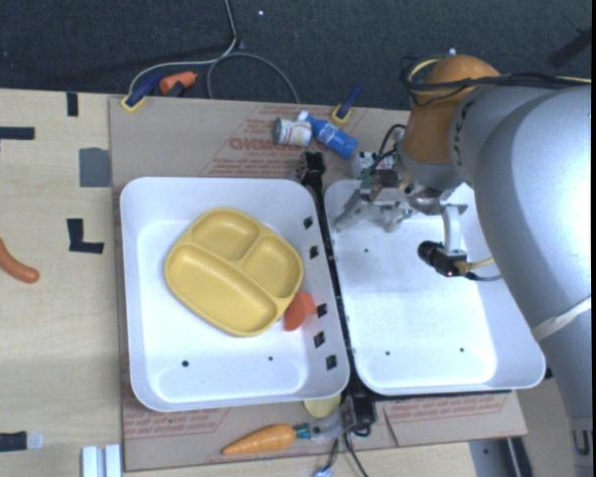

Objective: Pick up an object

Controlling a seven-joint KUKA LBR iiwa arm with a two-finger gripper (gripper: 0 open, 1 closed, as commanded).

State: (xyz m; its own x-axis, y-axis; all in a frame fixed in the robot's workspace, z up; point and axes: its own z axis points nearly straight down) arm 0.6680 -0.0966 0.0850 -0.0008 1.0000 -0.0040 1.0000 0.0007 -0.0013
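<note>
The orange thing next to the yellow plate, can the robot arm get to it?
Probably yes. The small orange thing lies open from above in the left bin, just beside the yellow plate. The gripper sits over the right bin, so it must cross the divider; the plate's edge leaves little room.

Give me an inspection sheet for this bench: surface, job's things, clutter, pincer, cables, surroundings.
Surface: two white bins side by side, left bin and right bin, on a cardboard sheet.
Job's things: yellow divided plate and a small orange-red piece at its right edge, both in the left bin.
Clutter: toy carrot below the bins; blue-and-white bottle above them; orange sausage-shaped toy far left.
Pincer: pincer over the right bin's upper left corner, nothing seen in it.
Cables: grey cable looping at the top.
Surroundings: dark carpet beyond the bench.
</note>
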